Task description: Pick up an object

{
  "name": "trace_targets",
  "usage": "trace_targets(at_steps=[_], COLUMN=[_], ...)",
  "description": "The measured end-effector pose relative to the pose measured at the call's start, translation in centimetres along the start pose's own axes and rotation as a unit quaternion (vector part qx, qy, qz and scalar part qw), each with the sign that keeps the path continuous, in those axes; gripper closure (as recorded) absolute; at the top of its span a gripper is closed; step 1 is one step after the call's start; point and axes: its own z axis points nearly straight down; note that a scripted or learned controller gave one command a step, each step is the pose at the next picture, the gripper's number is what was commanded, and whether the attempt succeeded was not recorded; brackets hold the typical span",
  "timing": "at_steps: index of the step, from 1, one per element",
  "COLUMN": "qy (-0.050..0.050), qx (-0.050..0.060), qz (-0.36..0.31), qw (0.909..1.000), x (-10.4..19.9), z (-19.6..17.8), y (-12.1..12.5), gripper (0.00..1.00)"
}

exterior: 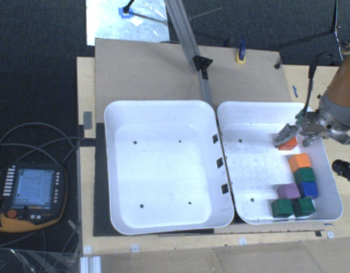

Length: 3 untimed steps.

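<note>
The bench point(163, 73), nearest along its bottom edge, carries two white bins side by side. The left bin point(163, 110) has bare floor; the right bin point(248, 115) holds all the blocks, crowded toward its right wall and bottom-right corner. The arm point(342, 95) reaches in from the right, and its gripper point(291, 135) sits low over the upper right part of that bin. A red block point(287, 144) lies right at the fingers point(284, 134); they seem set narrowly about it, but whether they truly grip it I cannot tell. Just below lies an orange block point(300, 161), then a dark green one point(304, 175), a blue one point(309, 189), a purple one point(288, 191), and two more green blocks point(282, 208) in the corner. To do this step well, I judge the fingers should centre on the red block, close squarely on opposite faces, and lift straight up. The orange block is the nearest obstacle, close enough to be nudged; the bin's right wall also crowds the wrist. A pendant point(29, 195) with cables rests on the floor at left, and a metal pole point(183, 24) slants over the bench top, both well apart from the work.
</note>
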Motion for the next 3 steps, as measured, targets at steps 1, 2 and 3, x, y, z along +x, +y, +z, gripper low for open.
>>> trace_targets(at_steps=[1,2,3], qy=[0.0,0.0,0.0], qx=[0.0,0.003,0.002], qz=[0.0,0.001,0.001], qw=[1.0,1.0,1.0], x=[0.0,0.2,0.2], z=[0.0,6.2,10.9], y=[0.0,0.0,0.0], gripper=[0.0,0.0,0.0])
